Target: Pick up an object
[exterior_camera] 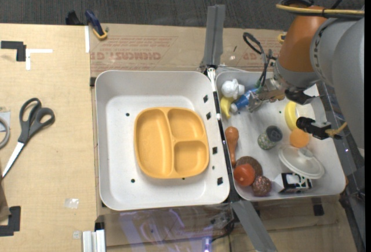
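Our gripper hangs low in the right bin at its far end, jaws too hidden to judge, with the blue-and-white object lying just left of it, long axis slanting toward the divider.

A yellow three-compartment tray lies in the middle of the left white bin. Left of that bin, scissors rest on the bare wooden bench. Beyond the bin lies flattened brown cardboard.
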`<move>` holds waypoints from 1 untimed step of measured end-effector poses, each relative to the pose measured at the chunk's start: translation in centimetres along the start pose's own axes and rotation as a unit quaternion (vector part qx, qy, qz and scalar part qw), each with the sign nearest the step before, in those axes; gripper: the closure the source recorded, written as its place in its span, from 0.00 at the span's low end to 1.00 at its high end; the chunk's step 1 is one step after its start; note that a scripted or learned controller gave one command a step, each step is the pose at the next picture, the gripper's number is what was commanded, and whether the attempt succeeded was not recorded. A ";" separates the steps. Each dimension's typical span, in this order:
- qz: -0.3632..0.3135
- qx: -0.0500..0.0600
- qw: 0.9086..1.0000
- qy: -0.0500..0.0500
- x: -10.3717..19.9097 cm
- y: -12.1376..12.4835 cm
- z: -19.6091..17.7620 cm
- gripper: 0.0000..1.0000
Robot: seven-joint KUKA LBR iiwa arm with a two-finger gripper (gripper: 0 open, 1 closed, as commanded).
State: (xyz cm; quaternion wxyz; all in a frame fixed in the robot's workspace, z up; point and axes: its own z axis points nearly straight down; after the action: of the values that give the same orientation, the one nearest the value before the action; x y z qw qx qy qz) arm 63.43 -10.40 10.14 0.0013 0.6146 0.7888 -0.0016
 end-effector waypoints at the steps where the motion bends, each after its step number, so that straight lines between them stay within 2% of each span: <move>1: 0.000 0.000 1.000 0.000 0.0 0.0 0.0 0.00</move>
State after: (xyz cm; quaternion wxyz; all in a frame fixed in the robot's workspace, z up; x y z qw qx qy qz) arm 63.44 -10.40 10.16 0.0014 0.6149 0.7886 -0.0015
